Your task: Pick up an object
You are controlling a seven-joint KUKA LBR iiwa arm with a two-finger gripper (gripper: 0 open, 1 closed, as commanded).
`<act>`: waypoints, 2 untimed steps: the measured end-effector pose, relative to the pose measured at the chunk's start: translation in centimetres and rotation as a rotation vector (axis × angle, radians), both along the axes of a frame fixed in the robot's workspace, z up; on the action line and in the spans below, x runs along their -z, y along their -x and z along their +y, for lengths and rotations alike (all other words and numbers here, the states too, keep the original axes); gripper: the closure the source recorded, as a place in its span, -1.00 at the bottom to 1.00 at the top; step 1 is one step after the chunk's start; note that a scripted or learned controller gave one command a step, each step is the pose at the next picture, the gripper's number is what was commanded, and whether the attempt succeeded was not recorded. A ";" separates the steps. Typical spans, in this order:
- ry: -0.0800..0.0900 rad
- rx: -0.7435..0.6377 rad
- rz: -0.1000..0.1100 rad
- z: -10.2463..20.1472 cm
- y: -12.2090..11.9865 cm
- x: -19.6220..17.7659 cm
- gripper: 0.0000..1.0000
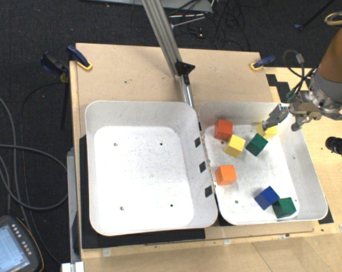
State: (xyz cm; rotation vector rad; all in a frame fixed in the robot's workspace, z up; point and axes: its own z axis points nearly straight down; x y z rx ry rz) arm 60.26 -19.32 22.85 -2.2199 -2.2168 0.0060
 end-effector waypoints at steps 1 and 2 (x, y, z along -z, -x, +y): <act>-0.001 -0.002 0.000 0.6 -0.3 6.3 -1.00; 0.001 -0.001 -0.008 1.0 -0.2 10.3 -1.00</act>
